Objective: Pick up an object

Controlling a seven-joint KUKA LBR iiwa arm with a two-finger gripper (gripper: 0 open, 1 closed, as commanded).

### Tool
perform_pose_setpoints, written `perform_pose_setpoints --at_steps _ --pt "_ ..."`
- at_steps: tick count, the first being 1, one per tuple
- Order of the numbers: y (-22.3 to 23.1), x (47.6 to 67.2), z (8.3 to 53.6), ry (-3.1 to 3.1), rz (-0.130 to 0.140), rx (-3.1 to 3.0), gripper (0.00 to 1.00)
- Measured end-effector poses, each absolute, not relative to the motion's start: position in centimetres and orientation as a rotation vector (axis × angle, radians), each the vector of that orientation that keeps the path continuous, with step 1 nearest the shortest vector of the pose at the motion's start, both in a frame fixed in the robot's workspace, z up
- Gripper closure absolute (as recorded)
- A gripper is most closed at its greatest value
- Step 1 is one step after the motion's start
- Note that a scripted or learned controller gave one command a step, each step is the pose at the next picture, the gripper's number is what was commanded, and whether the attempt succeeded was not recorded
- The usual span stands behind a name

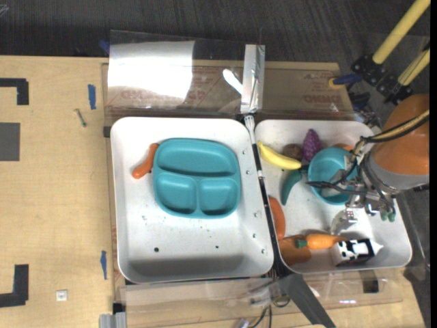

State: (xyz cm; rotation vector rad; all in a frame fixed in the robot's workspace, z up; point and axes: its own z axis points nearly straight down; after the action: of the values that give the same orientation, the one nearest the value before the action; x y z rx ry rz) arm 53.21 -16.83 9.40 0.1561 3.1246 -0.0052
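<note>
On the pale wooden desk sit two shallow white plastic bins with rounded corners. The left bin holds a glossy teal divided plate with three compartments, and a small orange sausage-shaped toy lies touching its left edge. The right bin is crowded with smooth toy food: a yellow banana, a knobbly purple bunch of grapes, a brownish round piece partly hidden behind the banana, a teal bowl, a curved teal piece, a carrot and a black-and-white blocky toy near the front wall. An orange shape lies along the divider, half hidden by the bin rim. The end effector hangs over the right bin just beside the bowl, above the carrot; cables and metal parts clutter it, so I cannot tell how it is set. The arm's orange band is cut off at the right edge.
</note>
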Motion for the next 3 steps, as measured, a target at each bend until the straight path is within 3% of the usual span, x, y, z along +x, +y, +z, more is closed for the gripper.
perform_pose_setpoints --at_steps 1,2,3 --pt "-16.8 53.8 11.0 3.106 -0.012 0.152 1.0" --pt "-17.8 56.6 12.9 3.126 0.002 0.323 1.0" --pt "-15.4 59.7 9.3 3.136 -0.002 0.23 1.0"
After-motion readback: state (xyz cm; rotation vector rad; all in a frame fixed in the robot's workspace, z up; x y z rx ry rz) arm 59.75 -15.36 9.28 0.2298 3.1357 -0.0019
